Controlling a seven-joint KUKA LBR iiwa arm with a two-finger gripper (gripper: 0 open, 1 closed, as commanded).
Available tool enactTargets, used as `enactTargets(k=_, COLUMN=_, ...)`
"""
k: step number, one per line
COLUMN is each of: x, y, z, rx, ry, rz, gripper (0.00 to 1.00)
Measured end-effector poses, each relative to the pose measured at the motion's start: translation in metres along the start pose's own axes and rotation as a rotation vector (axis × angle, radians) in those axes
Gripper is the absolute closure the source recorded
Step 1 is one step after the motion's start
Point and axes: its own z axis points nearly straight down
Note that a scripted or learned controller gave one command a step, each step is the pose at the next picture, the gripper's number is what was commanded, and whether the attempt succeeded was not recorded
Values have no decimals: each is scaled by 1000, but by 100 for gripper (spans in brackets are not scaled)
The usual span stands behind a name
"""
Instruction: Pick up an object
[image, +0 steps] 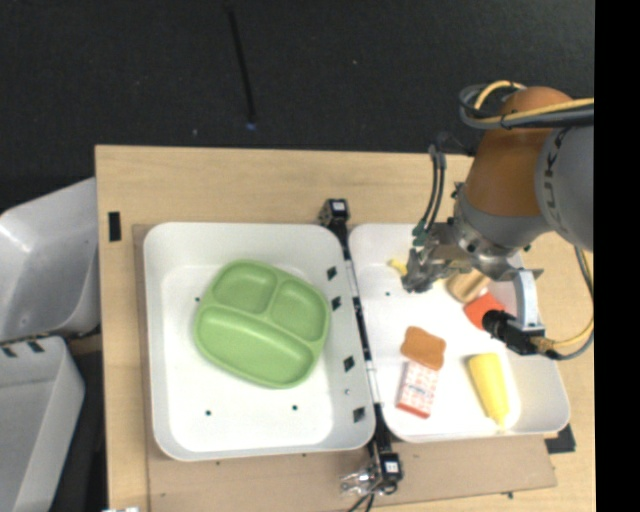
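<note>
1. Wooden counter (120, 190) carrying two white bins side by side.
2. In the left bin (160, 400): a green divided plate (262, 322), lying flat.
3. In the right bin (545, 400): an orange-brown block (423, 346) touching a red-and-white packet (418, 388), a yellow piece (490, 385) near the front, a tan and a red piece under the arm.
4. Gripper (418, 272) low over the right bin's back; open or closed, cannot tell.

Wooden bench (125, 180) bearing two white bins (160, 400) (545, 400) side by side
</note>
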Motion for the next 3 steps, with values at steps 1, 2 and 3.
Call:
enactTargets(k=1, x=40, y=-14, z=3, rx=-1, ry=-1, rz=9, gripper=100)
enactTargets(k=2, x=96, y=-28, z=5, rx=2, ry=-1, rz=0, gripper=100)
enactTargets(k=3, x=143, y=-51, z=-13, rx=1, ry=1, rz=-1, gripper=100)
